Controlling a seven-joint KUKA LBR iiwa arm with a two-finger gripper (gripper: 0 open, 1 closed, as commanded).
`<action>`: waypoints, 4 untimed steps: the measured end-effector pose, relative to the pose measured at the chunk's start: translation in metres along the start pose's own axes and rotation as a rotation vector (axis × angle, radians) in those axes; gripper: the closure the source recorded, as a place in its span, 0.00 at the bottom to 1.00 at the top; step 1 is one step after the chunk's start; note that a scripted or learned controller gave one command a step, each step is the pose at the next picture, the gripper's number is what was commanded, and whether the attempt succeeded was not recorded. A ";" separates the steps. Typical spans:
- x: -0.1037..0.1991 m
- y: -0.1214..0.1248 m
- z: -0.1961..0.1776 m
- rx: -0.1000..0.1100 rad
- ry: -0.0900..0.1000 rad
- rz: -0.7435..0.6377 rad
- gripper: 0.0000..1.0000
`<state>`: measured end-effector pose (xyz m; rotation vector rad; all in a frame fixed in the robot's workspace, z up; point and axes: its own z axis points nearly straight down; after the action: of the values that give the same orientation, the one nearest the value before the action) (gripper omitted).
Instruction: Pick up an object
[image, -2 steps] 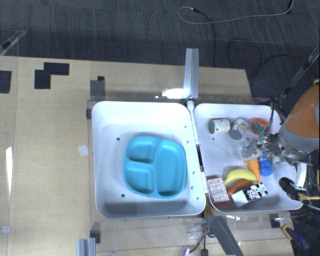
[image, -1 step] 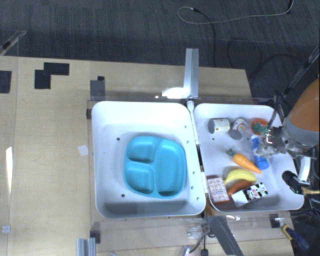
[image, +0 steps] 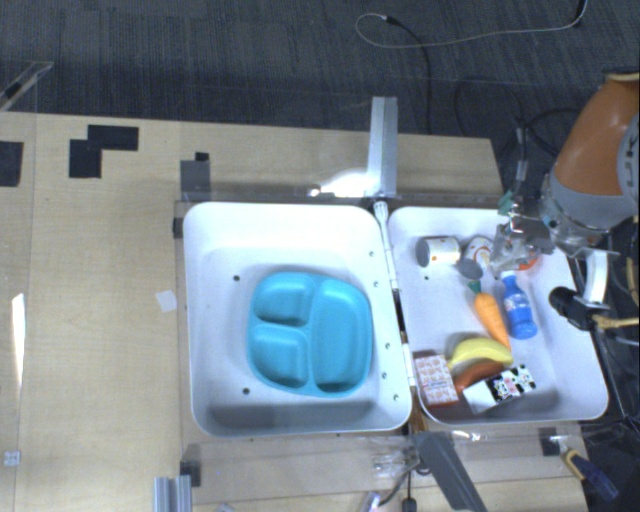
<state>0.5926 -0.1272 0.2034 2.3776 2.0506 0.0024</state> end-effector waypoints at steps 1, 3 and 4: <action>0.039 -0.041 -0.011 0.001 0.000 -0.283 1.00; 0.039 -0.006 -0.009 -0.001 -0.001 -0.386 1.00; 0.041 -0.004 -0.019 -0.003 -0.001 -0.391 1.00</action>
<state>0.5949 -0.0863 0.2222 1.9320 2.4709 0.0030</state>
